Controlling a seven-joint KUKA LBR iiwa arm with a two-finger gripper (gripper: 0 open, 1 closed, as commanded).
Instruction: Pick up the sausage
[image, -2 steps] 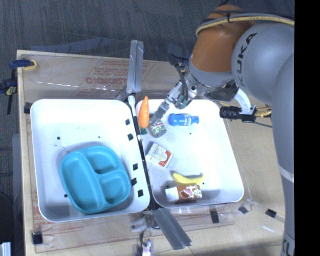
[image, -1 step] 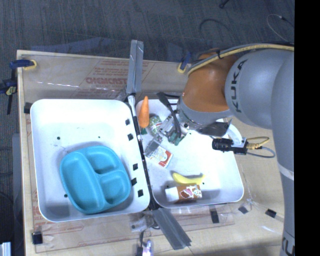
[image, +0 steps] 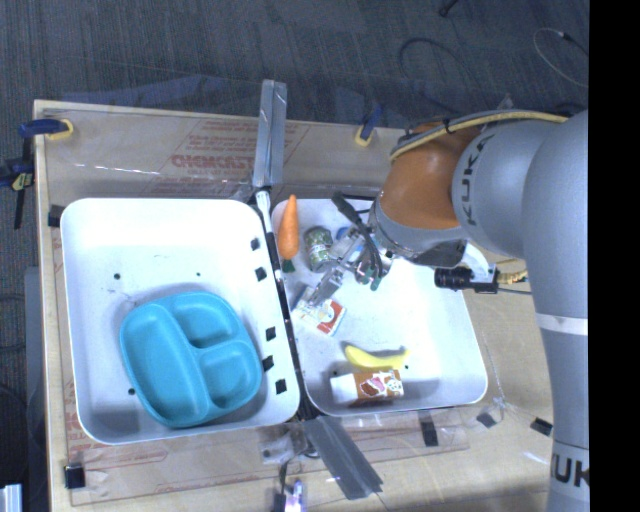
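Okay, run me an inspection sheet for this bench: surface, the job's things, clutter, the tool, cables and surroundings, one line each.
Surface: wooden bench bearing two white bins, left bin and right bin, side by side.
Job's things: sausage not identifiable in this view.
Clutter: blue divided tray in the left bin; carrot, small green can, banana, red-and-white packet and a printed carton in the right bin.
Tool: tool low over the right bin's far left part, near the can; holds nothing that can be seen.
Cables: dark cables on the floor beyond the bench.
Surroundings: dark carpet; blue clamp at the bench's far left corner.
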